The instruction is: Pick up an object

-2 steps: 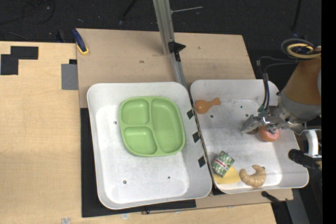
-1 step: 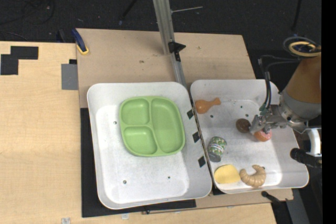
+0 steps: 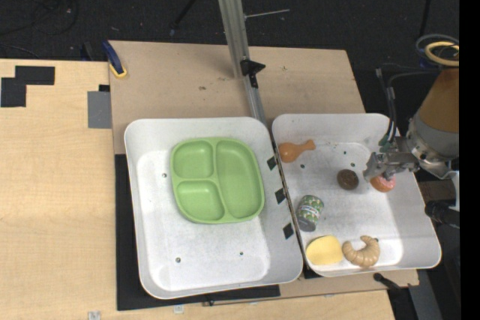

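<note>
Two white bins are sitting on the table (image 3: 187, 79); jaws are hovering over a pink object (image 3: 383, 183) in the right bin (image 3: 420, 236), their state impossible to tell.

Two white bins sit side by side on the bench. The left bin (image 3: 150, 251) holds a green divided plate (image 3: 217, 180). In the right bin (image 3: 420, 251) lie an orange drumstick-shaped toy (image 3: 295, 151), a small brown ball (image 3: 347, 179), a greenish can (image 3: 310, 210) on its side, a yellow piece (image 3: 324, 251) and, just beside it, a tan croissant (image 3: 361, 251). The gripper (image 3: 381, 173) hangs low at that bin's right side, directly over a small red object (image 3: 384, 183).
</note>
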`<act>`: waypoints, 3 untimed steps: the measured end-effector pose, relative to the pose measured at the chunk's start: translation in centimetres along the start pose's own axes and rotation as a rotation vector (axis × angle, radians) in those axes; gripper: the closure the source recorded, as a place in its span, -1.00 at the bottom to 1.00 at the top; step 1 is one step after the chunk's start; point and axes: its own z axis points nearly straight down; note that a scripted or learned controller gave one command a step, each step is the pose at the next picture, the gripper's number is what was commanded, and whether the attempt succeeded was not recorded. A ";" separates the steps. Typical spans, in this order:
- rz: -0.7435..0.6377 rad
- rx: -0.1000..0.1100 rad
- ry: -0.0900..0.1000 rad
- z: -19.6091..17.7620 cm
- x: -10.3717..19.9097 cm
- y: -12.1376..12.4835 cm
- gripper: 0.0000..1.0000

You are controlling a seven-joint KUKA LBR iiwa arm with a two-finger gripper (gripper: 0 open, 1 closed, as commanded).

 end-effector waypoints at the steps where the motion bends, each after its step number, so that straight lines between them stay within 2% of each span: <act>1: 0.000 -0.002 -0.001 -6.3 -0.2 0.1 1.00; 2: -0.001 -0.001 -0.001 -10.6 -0.3 -0.1 1.00; 3: -0.003 0.006 0.003 -8.9 5.1 -0.7 1.00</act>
